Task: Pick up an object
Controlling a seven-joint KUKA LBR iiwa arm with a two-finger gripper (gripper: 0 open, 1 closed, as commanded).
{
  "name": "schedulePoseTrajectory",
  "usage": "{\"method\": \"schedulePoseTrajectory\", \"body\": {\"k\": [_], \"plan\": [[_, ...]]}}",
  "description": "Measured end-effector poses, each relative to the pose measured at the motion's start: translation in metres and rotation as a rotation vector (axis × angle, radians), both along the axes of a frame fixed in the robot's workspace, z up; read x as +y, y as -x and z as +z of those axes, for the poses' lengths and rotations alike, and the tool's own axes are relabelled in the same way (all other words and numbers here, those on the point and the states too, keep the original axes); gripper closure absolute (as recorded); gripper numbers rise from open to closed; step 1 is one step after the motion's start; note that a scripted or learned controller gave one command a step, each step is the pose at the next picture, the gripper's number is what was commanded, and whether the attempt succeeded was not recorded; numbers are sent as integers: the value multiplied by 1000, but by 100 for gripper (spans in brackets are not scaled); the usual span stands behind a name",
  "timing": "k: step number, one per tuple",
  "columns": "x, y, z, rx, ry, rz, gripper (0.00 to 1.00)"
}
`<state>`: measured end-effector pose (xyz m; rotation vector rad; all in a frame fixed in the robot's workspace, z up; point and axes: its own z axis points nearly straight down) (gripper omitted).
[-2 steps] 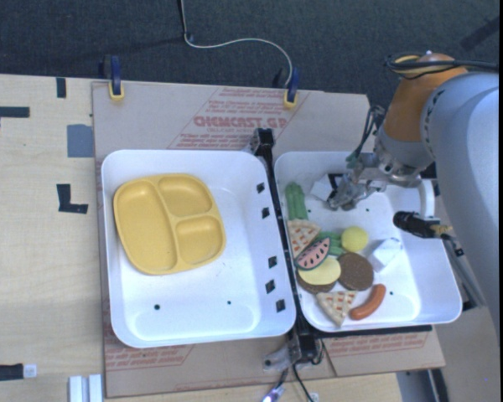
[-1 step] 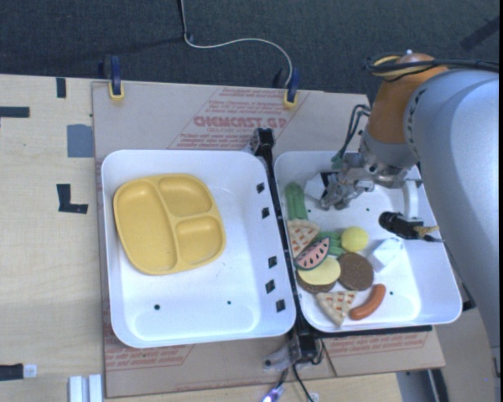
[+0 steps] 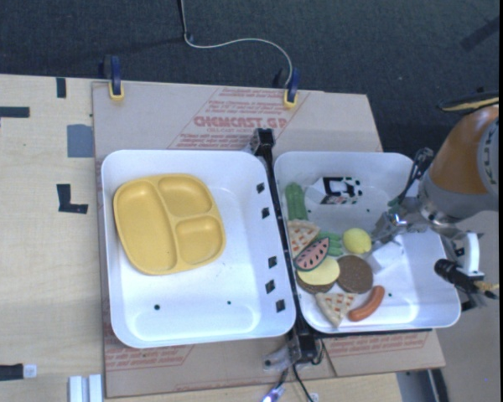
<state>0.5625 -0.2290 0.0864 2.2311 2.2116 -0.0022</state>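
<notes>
Cardboard sheet [image 3: 235,124] lying under two white bins [image 3: 193,329], dark carpet [image 3: 360,32] filling frame top. Arm [image 3: 469,166] reaching in from right edge, gripper [image 3: 391,224] hanging over right bin nr yellow lemon [image 3: 357,241]; finger state: can't tell.

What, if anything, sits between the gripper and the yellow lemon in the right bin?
Nothing visible does. The gripper hangs just right of the lemon, with bare bin floor between them. The brown patty lies nearer the camera, off that line.

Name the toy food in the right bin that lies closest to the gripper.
The yellow lemon. It sits just left of the gripper, while the brown patty, sausage and watermelon slice lie farther off.
</notes>
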Motion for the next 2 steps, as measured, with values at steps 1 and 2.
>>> {"method": "schedulePoseTrajectory", "body": {"k": [1, 2], "plan": [[45, -86, -4, 38, -5, 7, 0], [2, -4, 0, -1, 0, 3, 0]]}}
